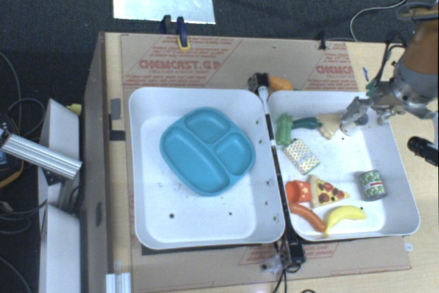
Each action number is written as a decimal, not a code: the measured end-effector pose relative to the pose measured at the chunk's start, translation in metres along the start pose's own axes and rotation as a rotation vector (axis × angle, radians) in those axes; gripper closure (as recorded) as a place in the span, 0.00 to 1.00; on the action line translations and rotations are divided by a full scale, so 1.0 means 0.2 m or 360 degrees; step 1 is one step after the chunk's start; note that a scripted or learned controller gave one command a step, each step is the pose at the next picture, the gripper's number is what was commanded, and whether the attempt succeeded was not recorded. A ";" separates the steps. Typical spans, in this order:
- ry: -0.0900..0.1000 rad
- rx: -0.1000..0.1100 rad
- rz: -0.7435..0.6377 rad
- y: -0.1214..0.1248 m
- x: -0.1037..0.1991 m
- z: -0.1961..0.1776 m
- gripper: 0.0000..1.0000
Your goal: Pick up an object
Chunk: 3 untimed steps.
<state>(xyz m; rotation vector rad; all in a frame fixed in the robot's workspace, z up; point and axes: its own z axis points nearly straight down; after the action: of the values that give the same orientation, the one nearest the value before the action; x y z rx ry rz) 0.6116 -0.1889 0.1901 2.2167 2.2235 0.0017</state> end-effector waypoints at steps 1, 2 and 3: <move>0.0000 0.0001 0.0004 -0.23 -0.09 0.53 0.00; 0.0002 0.0000 -0.0001 0.29 -0.08 0.52 0.00; 0.0000 -0.0004 -0.0003 0.14 0.24 0.15 0.00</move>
<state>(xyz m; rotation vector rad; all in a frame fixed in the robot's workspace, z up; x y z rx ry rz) 0.6390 -0.1413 0.1591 2.2129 2.2245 0.0046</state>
